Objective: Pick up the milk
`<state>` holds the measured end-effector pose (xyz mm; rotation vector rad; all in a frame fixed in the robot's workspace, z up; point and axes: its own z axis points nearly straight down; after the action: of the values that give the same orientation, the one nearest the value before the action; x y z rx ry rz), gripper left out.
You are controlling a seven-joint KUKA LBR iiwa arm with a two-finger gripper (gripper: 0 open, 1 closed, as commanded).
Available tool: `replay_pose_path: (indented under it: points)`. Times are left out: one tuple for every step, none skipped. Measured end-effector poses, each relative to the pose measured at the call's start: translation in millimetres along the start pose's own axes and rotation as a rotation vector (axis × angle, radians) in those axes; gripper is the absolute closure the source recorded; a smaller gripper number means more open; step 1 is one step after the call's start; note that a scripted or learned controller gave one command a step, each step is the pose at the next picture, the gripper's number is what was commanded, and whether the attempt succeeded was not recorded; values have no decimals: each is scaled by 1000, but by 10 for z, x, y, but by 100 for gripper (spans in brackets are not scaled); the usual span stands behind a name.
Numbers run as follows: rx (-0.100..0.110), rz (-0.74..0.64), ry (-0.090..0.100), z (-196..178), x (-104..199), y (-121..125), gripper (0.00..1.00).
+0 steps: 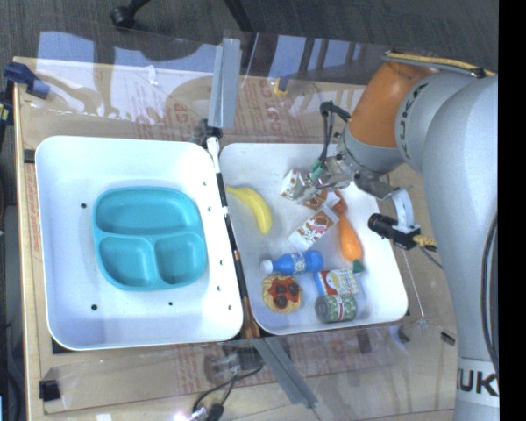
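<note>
Apparently gripper low over 2 cartons; jaw state unclear. Risk: grabbing snack carton, not milk, both crowded beside carrot.

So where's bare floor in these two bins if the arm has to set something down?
Left bin: a bare white margin runs all around the teal divided tray. Right bin: a free patch at the far-left corner above the banana, and a strip left of the blue bottle. The middle and near right are crowded with cartons, carrot, can and gripper.
</note>
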<state>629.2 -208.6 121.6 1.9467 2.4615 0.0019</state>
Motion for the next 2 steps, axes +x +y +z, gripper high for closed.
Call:
replay_pose_path:
  points:
    - [19, -10, -4, 96, -193, 227, 0]
    - [4, -72, 2, -256, 71, -351, 0]
